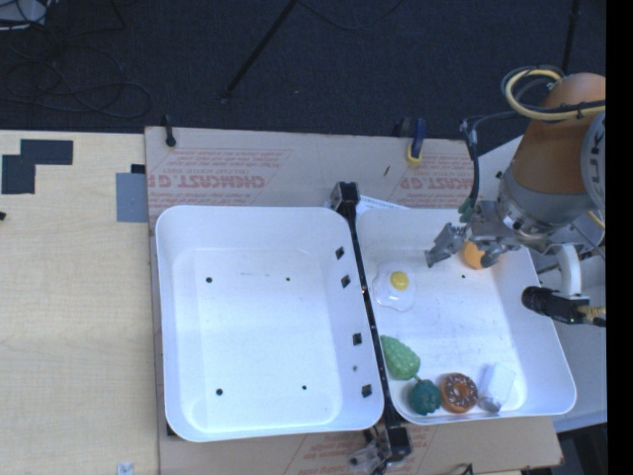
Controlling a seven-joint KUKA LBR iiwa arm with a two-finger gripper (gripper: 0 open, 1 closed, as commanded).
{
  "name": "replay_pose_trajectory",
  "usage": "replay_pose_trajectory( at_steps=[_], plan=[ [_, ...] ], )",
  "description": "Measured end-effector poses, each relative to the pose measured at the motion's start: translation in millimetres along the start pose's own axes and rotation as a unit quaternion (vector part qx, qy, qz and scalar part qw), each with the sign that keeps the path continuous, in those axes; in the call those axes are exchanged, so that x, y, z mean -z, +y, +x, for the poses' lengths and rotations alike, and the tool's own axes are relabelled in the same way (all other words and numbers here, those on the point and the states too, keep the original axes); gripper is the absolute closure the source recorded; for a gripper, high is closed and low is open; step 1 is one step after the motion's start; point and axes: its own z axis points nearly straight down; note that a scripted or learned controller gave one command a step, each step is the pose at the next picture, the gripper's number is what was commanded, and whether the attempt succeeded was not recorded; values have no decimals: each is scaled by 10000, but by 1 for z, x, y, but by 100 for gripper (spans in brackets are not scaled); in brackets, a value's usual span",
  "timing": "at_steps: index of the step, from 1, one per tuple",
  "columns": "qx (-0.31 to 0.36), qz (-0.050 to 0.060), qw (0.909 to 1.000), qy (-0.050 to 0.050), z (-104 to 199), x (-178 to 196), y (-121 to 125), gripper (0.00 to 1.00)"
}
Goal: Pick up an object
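The gripper [465,247] is being held low over the far part of the right bin [539,364], close to that bin's far right edge, with the arm [554,156] reaching in from the bin's right side. A small orange object [476,255] is being seen right at the gripper, just on the arm's side of the grey fingers [442,246]; whether it is being clasped between them or is merely lying beside them cannot be told, and the spread of the fingers cannot be made out either. If it is not being held, it is judged to be the nearest candidate, touching or almost touching the tool. The fried-egg toy [396,287] is lying toward the bin's left edge from the gripper, near the divider. Along the near edge, well apart from the tool, a green piece [400,357], a teal piece [425,397], a doughnut [458,392] and a white block [497,384] are being left clustered. The left bin [198,265] is lying beyond the divider.
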Motion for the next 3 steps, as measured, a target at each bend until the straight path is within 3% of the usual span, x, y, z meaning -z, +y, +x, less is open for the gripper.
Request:
replay_pose_trajectory(
  at_steps=[1,2,3],
  plan=[
    [13,-29,10000,-1,28,53,-8,0],
    [-4,87,10000,18,46,-92,-63,0],
    [-14,2,10000,1,43,-84,-58,0]
  ],
)
